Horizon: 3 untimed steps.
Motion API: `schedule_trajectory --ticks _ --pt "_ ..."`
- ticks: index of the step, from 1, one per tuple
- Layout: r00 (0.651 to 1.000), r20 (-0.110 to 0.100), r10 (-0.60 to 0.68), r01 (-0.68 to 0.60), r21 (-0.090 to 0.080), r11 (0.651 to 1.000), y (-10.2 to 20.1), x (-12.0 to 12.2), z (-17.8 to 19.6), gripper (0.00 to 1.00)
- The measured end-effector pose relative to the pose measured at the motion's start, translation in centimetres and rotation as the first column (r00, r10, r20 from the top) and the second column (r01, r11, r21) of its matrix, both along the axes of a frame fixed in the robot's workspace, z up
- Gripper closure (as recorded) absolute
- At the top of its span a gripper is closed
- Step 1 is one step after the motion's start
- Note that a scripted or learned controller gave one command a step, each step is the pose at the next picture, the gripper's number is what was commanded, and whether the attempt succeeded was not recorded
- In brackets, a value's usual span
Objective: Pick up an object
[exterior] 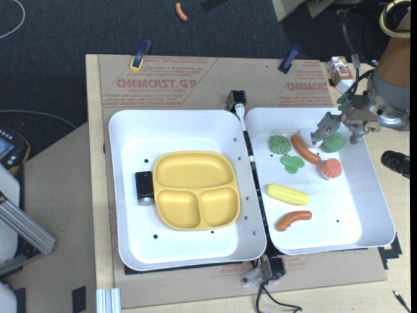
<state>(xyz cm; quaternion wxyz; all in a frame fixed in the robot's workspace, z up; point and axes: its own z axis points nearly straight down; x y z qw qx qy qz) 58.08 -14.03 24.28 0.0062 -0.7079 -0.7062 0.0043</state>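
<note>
The gripper [339, 130] hangs with open jaws at the far edge of the right bin [365, 207], around a green piece [333, 142]. Near it lie two sausages [304, 149], two broccoli [279, 143], one corn [287, 193], one tomato [331, 168]. The near right corner has free room.

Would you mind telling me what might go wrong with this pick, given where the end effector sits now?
1. The end effector hovers over a tight cluster: a green toy, a sausage and a red-orange toy. It may nudge one aside or catch two.
2. The green toy lies near the right bin's back wall, so a finger may strike it.
</note>
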Motion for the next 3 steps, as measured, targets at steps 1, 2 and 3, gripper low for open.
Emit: schedule_trajectory --ticks 1,2,3 --pt "1.000 0.014 0.003 -0.003 -0.002 1.000 0.0 0.2 0.8 0.00" --pt "1.000 0.010 0.002 -0.002 -0.001 1.000 -0.1 0.2 -3.5 0.00" --pt "1.000 0.008 0.003 -0.003 -0.001 1.000 0.7 -0.5 -8.5 0.00"
